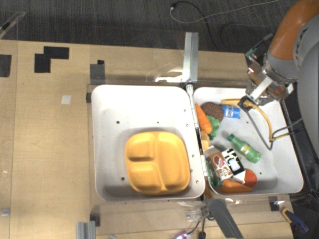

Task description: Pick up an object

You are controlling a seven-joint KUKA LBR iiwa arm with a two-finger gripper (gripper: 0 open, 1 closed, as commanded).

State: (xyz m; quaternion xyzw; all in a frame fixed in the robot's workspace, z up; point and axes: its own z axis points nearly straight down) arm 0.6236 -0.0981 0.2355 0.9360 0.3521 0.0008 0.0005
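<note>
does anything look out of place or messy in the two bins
Nothing is spilled or broken. The right bin is cluttered: a green bottle lies on its side and a carrot leans on the divider. The yellow tray sits slightly askew.

The bench (45, 148) was pale wood, its far edge meeting dark carpet (99, 9); two shallow white bins sat directly on it, side by side and touching along a shared middle edge; the left bin (107, 108) was the wider, the right bin (286, 176) lay toward the arm's side; black patches (50, 58) marked the bench's far left part; a small pale square (66, 99) lay nearer the left bin; a grey metal upright (191, 56) stood behind the junction of the bins.
</note>
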